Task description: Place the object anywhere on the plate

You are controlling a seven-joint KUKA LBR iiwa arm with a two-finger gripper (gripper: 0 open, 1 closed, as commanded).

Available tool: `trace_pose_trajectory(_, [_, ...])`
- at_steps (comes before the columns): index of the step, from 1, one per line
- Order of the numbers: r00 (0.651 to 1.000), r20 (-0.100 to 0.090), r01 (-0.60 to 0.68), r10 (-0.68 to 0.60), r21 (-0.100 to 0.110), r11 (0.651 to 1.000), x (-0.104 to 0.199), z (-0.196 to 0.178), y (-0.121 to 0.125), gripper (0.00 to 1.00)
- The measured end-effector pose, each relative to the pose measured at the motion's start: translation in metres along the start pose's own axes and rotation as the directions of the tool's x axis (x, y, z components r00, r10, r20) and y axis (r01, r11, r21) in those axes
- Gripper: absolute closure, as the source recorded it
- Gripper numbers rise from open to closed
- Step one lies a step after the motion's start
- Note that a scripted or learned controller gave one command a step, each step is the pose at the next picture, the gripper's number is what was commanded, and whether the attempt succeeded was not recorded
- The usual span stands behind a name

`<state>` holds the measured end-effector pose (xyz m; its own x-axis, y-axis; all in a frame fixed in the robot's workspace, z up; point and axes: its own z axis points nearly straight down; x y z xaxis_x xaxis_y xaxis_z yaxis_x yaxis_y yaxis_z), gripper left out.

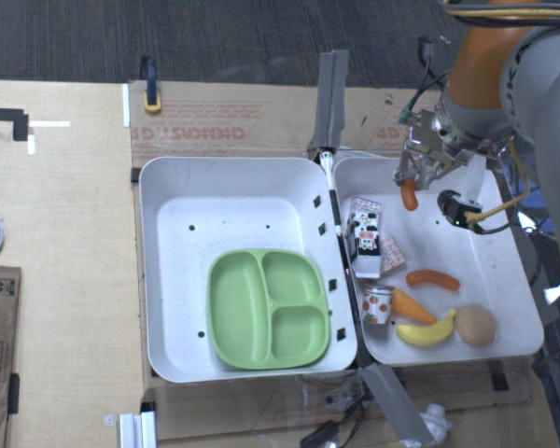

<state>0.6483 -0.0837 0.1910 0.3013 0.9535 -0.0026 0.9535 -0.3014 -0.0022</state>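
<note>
Carry step: gripper, over the far part of the right bin, is closed on a small orange sausage hanging between its fingers; next, traverse left to green plate, lower, release.

— Where does the plate sit?
— In the left bin, toward its near edge. The right bin lies just beside it.
— And the right bin's contents?
— Cartons lie along its left wall; a sausage sits right of them. Nearer, a carrot touches a banana, with what may be a potato right of the banana.
</note>
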Motion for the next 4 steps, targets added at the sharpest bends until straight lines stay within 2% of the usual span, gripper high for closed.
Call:
trace_pose_trajectory(1, [0.997, -0.001, 0.079, -0.079, 0.002, 0.997, 0.032, -0.042, -0.081, 1.0])
trace_pose_trajectory(2, [0.99, -0.001, 0.142, -0.142, 0.003, 0.99, 0.03, 0.001, -0.133, 1.0])
trace_pose_trajectory(3, [1.0, 0.0, -0.018, 0.018, 0.001, 1.0, 0.102, 0.001, -0.146, 1.0])
trace_pose_trajectory(4, [0.993, 0.001, 0.122, -0.122, 0.003, 0.993, 0.142, 0.013, -0.194, 1.0])
